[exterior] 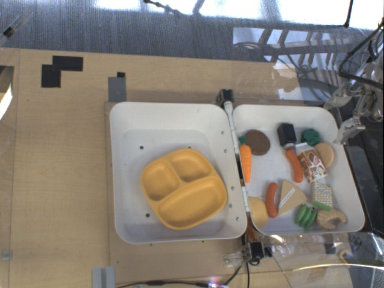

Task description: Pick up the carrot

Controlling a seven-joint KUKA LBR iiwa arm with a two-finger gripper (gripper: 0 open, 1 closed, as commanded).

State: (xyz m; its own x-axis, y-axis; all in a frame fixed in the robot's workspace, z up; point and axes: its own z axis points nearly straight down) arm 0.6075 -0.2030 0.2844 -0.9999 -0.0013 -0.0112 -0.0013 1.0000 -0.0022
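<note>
From above, the carrot point(245, 161) lies in the right bin point(345, 179), pressed along its left wall beside the divider, green top pointing away. That spot will be awkward, I'd say: little room on the wall side. A brown disc point(258, 141) sits just beside its top. The left bin point(120, 179) carries a yellow plate point(183, 188). At the right edge, the pincer point(354, 122) hangs over the table beyond the bin's corner, tangled in glare; whether it's spread or pressed together, I cannot tell.
</note>
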